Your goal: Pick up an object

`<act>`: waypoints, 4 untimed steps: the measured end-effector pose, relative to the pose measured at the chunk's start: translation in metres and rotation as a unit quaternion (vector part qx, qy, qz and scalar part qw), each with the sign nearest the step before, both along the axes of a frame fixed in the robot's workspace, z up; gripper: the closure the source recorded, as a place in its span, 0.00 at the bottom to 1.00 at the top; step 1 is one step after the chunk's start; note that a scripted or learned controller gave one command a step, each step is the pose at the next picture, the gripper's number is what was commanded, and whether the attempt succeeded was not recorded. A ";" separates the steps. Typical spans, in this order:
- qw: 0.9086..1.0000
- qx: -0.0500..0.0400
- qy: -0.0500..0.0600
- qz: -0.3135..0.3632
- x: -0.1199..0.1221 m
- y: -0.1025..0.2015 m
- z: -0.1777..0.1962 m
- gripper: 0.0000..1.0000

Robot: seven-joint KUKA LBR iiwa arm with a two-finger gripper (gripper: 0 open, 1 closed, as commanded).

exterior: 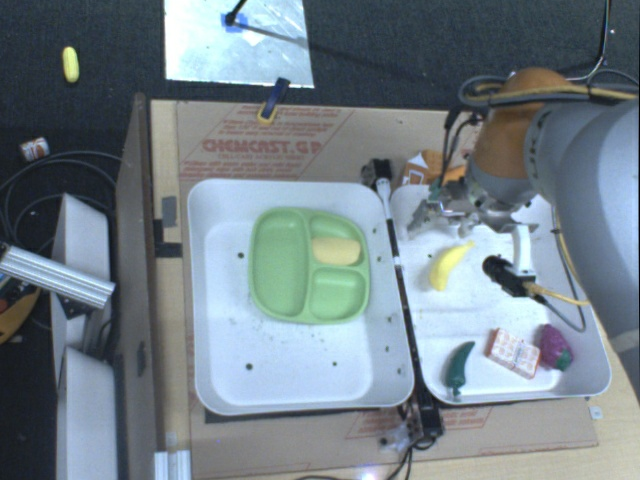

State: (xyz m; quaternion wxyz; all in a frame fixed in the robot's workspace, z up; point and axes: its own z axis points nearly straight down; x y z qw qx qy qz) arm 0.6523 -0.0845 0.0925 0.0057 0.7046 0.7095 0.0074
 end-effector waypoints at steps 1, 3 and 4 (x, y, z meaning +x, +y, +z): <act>1.000 -0.002 0.011 -0.005 -0.058 -0.035 -0.009 0.00; 1.000 0.000 0.011 -0.004 -0.070 -0.091 -0.011 0.00; 1.000 -0.001 0.010 -0.003 -0.099 -0.086 -0.008 0.00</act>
